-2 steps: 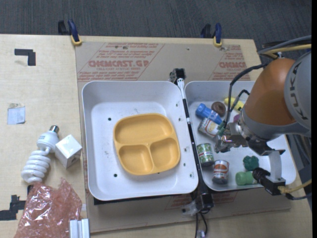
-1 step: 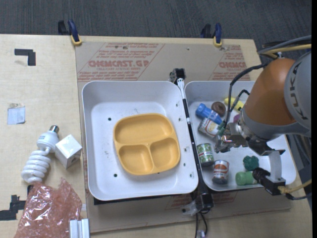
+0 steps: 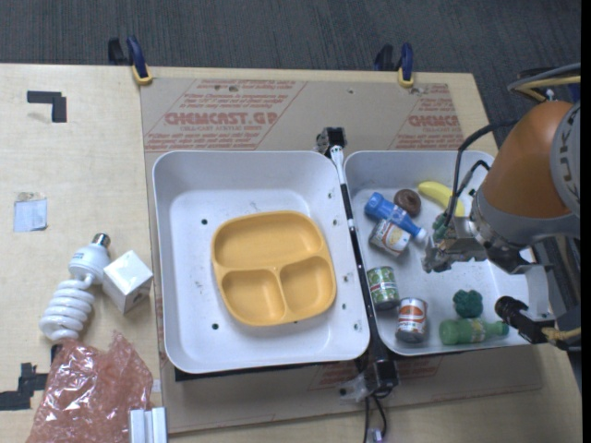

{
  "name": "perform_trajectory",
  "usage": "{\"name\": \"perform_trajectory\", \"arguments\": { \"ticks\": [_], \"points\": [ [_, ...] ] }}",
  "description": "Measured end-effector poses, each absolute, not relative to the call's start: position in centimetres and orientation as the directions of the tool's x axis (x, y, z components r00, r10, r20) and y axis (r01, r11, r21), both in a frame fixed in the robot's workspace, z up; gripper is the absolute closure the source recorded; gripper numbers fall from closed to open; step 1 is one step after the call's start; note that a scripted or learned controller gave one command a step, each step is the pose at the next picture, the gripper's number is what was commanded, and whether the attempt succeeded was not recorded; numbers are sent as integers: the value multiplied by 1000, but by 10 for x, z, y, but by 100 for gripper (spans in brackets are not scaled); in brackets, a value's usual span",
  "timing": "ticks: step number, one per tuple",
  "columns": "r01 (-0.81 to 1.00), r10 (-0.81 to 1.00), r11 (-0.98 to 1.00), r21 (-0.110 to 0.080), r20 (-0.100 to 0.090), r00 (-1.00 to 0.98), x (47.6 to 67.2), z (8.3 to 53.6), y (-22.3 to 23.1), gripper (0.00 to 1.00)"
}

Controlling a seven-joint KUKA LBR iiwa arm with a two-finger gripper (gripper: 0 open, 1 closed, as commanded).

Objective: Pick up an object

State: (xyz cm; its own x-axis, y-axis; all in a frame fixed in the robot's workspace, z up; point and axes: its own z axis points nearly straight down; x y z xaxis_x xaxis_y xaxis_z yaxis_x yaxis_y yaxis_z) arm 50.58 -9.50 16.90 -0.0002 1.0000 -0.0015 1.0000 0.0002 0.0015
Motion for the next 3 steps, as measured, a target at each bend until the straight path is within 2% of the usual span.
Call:
{"name": "perform_trajectory", "arguments": {
  "ticks": [1, 2, 3],
  "points": [
    [1000, 1000, -1, 0, 0, 1, 516, 92, -104, 0],
    [1000, 1000, -2, 0, 0, 2, 479, 92, -108, 0],
    [1000, 1000, -1, 2, 0, 1, 478, 92, -92, 0]
  ]
}}
